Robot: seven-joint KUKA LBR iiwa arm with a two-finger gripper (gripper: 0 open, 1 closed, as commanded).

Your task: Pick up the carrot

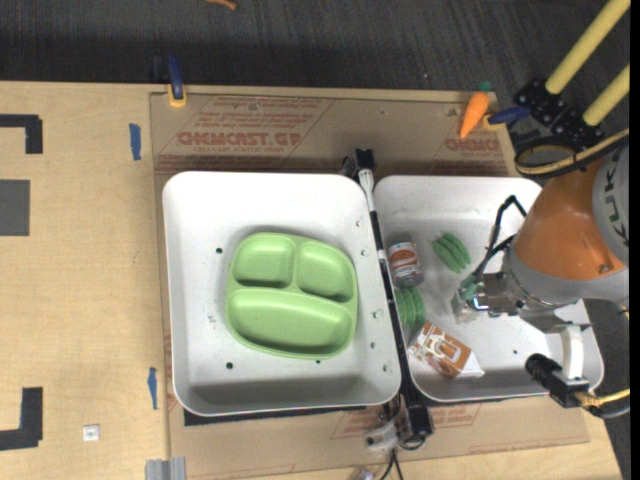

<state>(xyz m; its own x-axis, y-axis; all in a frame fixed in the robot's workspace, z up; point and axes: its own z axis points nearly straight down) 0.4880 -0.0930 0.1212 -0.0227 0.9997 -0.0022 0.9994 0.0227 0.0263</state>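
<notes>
Camera view: carrot (474, 115) lies on board behind right bin (590, 363). Likely light, stiff, smooth; grip mid-body. Gripper (478, 298) state: cannot tell.

The carrot (474, 112) lies on the bench, behind the right bin (585, 373). The arm (565, 243) hangs over that bin. A green plate (293, 294) sits in the left bin (190, 298).

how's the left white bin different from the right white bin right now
The left white bin holds one light green divided plastic plate; the right white bin holds several small items, among them a small can and a green ridged piece. The grey and orange arm reaches over the right bin, not the left. Both are shallow and white.
</notes>
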